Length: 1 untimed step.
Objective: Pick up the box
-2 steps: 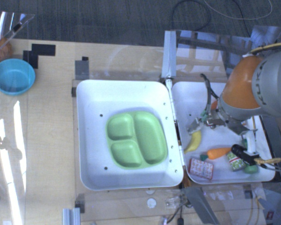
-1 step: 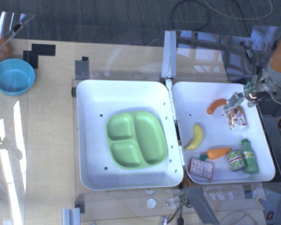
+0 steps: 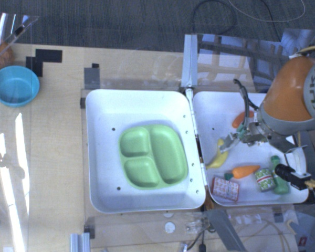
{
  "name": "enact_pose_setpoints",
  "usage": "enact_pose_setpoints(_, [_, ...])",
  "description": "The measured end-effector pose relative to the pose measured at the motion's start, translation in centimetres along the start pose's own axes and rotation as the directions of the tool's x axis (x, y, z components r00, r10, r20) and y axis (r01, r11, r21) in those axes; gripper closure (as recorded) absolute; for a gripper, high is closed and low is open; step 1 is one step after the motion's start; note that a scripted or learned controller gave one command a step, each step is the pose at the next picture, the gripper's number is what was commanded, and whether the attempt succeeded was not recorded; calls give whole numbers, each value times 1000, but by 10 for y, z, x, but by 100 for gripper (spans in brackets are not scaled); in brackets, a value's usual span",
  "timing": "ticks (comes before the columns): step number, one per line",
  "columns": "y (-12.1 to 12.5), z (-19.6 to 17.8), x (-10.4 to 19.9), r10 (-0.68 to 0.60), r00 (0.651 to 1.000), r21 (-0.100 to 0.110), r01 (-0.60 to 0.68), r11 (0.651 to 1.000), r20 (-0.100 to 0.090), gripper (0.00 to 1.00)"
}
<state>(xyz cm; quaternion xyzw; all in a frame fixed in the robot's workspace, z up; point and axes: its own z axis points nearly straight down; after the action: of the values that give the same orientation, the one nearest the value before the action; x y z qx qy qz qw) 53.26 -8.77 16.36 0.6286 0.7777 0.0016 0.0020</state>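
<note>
Box is lying flat at the right bin's front-left corner, next to a carrot. Gripper hangs over the banana, fingers spread, pinching nothing.

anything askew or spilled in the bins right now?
Nothing spilled or damaged. The box lies flat at the near edge of the right bin, turned slightly off square to the wall. The carrot, banana and green bottle lie loose beside it. The green plate sits flat in the left bin.
</note>
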Motion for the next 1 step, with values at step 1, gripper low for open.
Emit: enact_pose_setpoints(1, [-27, -22, 84, -20, 1000, -1, 20, 1000, -1, 0])
